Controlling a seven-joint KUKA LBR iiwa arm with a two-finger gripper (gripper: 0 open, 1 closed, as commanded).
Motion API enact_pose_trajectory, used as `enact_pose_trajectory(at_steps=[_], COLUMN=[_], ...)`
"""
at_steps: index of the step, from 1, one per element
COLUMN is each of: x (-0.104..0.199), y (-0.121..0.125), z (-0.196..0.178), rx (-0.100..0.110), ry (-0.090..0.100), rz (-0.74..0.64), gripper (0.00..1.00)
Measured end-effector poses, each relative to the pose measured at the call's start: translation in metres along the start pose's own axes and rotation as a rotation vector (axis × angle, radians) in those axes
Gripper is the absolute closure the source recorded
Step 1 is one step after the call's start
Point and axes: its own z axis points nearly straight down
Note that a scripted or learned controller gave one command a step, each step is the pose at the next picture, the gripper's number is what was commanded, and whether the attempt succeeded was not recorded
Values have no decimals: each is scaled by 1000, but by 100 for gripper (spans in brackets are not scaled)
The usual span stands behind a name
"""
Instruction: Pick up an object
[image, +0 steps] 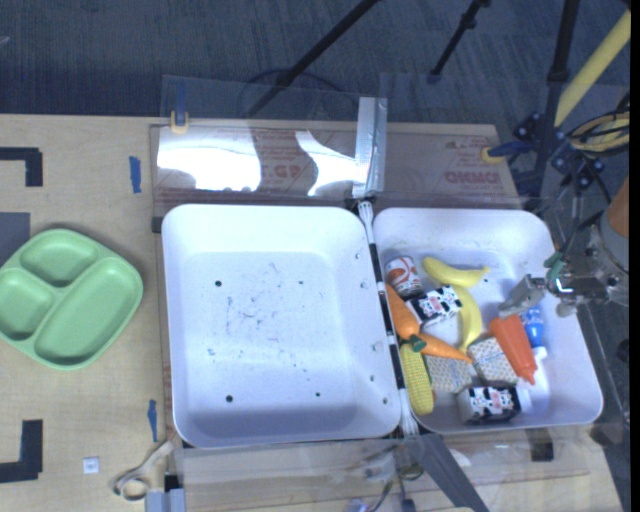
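the gripper (524, 292) hangs near the carrot (514, 347) just below it; whether it is spread i cannot tell. lower straight, then pinch.

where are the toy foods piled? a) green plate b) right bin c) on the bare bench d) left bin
b: the banana, carrots and corn all lie in the right bin, beside the left bin.

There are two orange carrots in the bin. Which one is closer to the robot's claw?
The carrot on the bin's right side, by the blue thing, lies just below the gripper. The other carrot lies along the bin's left wall.
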Motion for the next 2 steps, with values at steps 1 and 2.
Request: enact_pose_trajectory(at_steps=[1,2], x=[-19,-51], y=[-18,17], z=[118,144], rx=[1,-7], ry=[0,13], rz=[210,162], gripper=[0,0])
